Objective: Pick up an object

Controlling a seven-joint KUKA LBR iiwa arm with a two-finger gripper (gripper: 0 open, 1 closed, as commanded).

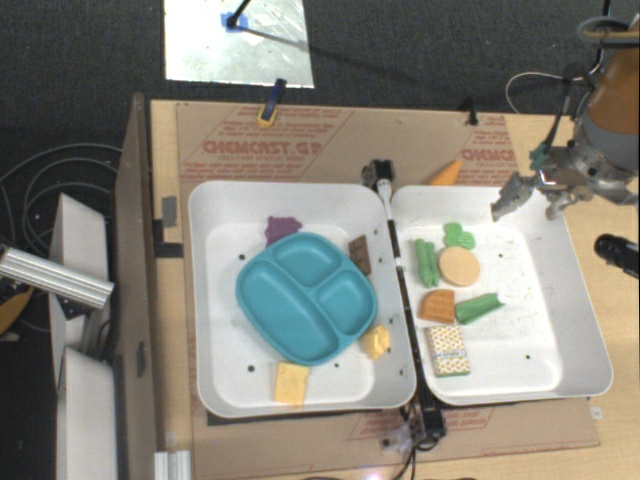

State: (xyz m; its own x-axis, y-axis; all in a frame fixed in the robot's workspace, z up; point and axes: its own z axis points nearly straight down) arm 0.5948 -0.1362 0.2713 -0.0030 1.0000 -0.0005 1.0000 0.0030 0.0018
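Objects for picking lie in two white bins side by side on my worktop (300, 133). In the right bin (575, 338) I count six things: a small green piece (459, 235) near the top, a long green pod (427, 263) just left of a tan disc (460, 267), an orange block (437, 306) touching a green wedge (479, 307), and a patterned packet (447, 350) below them. They sit clustered in the left half of that bin, close together, so each one has a neighbour pressing in at its side.

In the left bin (225, 203) I count five things. A teal tray (305, 296) with three compartments takes up the middle. A purple piece (282, 229) sits at its upper edge, a brown block (360, 255) at its upper right, a yellow lump (376, 343) at its lower right, and a yellow square (291, 383) below it. All four crowd the tray's rim.

My hand (530, 196) hangs over the upper right corner of the right bin, well apart from the cluster. Its two fingers look spread, one toward the left and one lower right, with nothing between them.

Beyond the bins, an orange wedge (446, 174) lies on the worktop just above the right bin. A black clip (380, 175) sits where the two bins meet at the top. A shiny sheet (240, 28) lies on the dark floor behind, and cables (50, 183) coil at the left.
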